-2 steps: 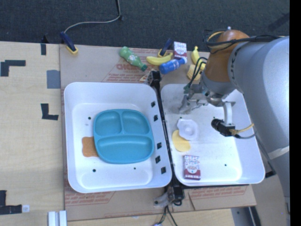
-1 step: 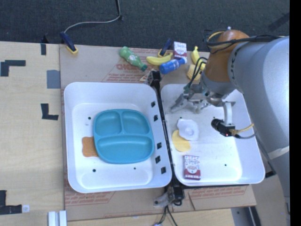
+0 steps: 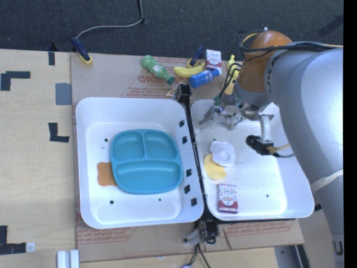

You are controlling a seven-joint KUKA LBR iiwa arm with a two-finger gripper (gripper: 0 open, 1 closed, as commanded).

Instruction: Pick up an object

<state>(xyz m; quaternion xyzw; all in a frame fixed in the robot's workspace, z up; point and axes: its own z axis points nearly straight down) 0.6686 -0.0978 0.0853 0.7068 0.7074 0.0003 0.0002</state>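
Arm (image 3: 312,88): thick grey casing, glossy orange band (image 3: 262,60) above wrist; metal gripper (image 3: 226,113); black cable (image 3: 268,147) alongside.

Red carton (image 3: 227,198) flat, right bin front; yellow piece (image 3: 214,168), white cup (image 3: 222,152) behind.

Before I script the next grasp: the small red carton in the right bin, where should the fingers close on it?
The red carton lies flat near the right bin's front edge, apart from the yellow piece. Probably best to come straight down and close across its two long sides, its narrower span.
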